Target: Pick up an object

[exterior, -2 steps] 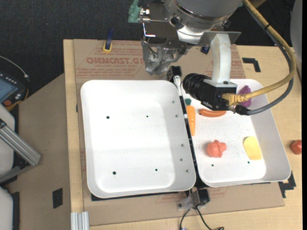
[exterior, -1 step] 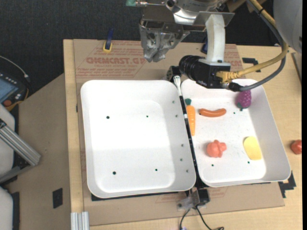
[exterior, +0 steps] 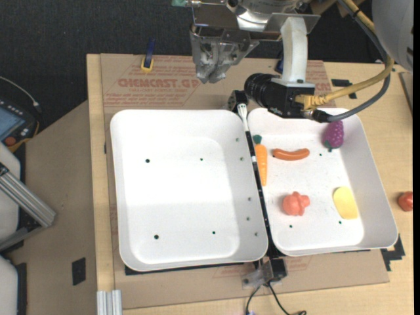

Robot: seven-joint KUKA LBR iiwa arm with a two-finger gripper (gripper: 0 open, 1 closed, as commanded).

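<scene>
The right bin [exterior: 367,176] holds an orange carrot [exterior: 261,163] along its left wall, a red-orange sausage [exterior: 290,154], a purple bunch of grapes [exterior: 335,134], a pink-red fruit [exterior: 295,203] and a yellow lemon [exterior: 345,202]. My gripper [exterior: 213,67] hangs high above the cardboard behind the left bin [exterior: 125,176], well away from all of these. Nothing shows in its grasp.
A small orange object [exterior: 406,201] lies on the bench outside the right bin's right wall. A blue and yellow clip [exterior: 148,58] sits at the cardboard's back left. Metal rails [exterior: 23,195] stand at the far left.
</scene>
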